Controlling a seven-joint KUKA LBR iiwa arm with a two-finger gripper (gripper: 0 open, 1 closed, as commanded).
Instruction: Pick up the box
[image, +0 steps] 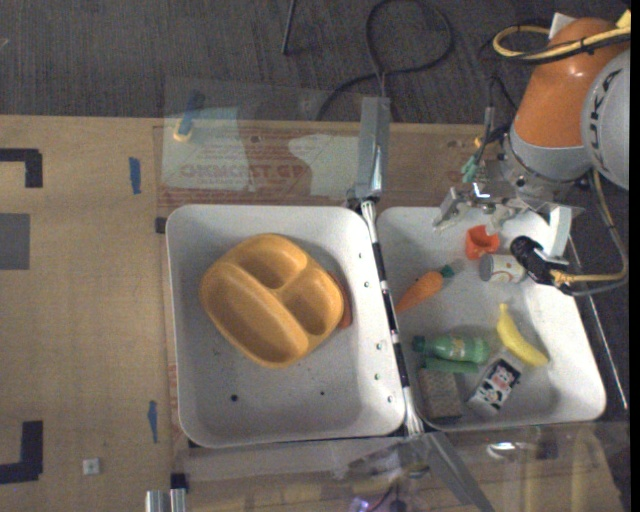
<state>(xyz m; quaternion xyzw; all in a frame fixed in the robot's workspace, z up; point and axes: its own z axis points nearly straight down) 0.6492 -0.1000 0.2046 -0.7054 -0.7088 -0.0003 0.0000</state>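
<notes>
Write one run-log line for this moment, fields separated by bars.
hand: above right bin far edge | box: near corner beside banana, not grasped | left bin: yellow divided plate

Readable markings — few

Letters "UK" show on the arm's grey housing (608, 100); the box's (496, 386) print is too small to read.

Left bin (190, 400): orange divided plate (272, 297), three compartments. Right bin (585, 400): toy carrot (423, 288) near divider; green bottle (455, 348) lying flat; banana (519, 338) just right of bottle; grey sponge (439, 392) below bottle; small orange cup (481, 241) near top.
</notes>
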